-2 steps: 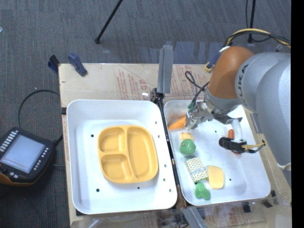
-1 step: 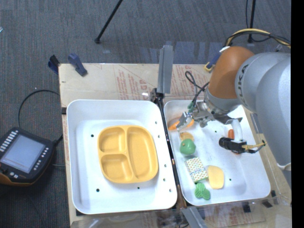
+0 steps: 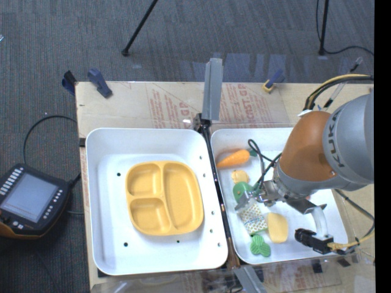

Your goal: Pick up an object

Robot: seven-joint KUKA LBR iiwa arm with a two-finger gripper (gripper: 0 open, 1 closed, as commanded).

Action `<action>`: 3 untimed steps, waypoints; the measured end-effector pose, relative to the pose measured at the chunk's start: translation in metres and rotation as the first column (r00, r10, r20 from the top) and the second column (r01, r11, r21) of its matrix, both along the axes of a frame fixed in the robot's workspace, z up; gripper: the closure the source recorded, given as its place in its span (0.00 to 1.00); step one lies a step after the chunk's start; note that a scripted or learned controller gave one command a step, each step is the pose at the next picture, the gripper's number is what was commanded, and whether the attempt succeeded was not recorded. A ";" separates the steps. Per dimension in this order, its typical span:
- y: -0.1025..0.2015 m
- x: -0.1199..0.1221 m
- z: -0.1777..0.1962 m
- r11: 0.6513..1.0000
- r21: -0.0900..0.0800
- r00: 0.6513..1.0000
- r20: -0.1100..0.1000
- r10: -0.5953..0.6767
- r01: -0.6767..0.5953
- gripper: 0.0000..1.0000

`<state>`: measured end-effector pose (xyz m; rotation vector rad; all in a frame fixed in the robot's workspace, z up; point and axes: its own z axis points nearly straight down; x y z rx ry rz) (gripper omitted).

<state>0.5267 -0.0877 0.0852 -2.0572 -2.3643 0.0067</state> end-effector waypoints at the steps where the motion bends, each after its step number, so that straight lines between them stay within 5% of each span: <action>1: 0.000 0.000 0.009 1.000 0.001 1.000 0.000 -0.005 0.005 1.00; 2: -0.021 -0.041 0.007 0.997 0.000 0.997 0.002 0.072 -0.072 1.00; 3: -0.032 -0.043 0.001 0.991 0.002 0.991 0.003 0.135 -0.135 1.00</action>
